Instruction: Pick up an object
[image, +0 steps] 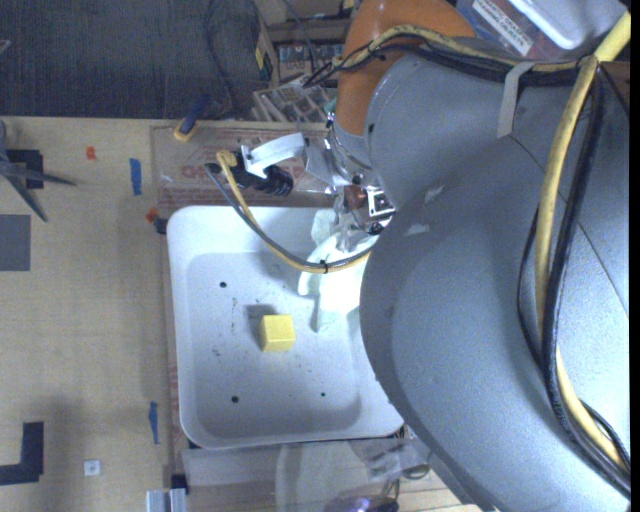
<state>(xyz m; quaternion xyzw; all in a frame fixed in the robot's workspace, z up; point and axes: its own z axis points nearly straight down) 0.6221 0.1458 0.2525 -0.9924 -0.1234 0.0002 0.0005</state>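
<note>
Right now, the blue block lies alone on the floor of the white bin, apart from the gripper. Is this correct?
Not quite: the block is yellow, not blue. The camera view shows it lying alone on the floor of the white bin, apart from the gripper, which is up near the bin's far edge.
</note>
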